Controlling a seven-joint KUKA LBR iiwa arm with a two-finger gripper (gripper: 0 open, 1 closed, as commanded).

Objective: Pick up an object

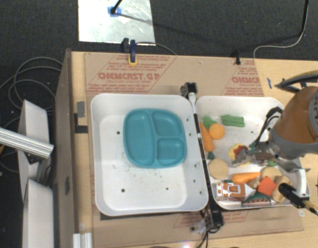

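1. Scanning from your left: the left bin (104,154) holds a teal divided plate (154,138), lying flat near the bin's middle, well apart from the arm.
2. A black divider rail (198,138) runs between the two bins.
3. The right bin (241,103) carries the toy food. An orange ball (216,132) sits just beside a carrot-like orange piece (206,137) near the rail. A green piece (232,120) lies toward the far wall.
4. Nearer you, a tan round disc (218,168) rests beside an orange carrot (245,177); a printed box (231,191) lies at the near wall.
5. A small red-and-yellow piece (237,152) sits mid-bin, touching or just beside the gripper (250,154).
6. You'll find the grey arm (301,125) low over the bin's right half. Whether the gripper is open, closed or gripping anything, you cannot tell.
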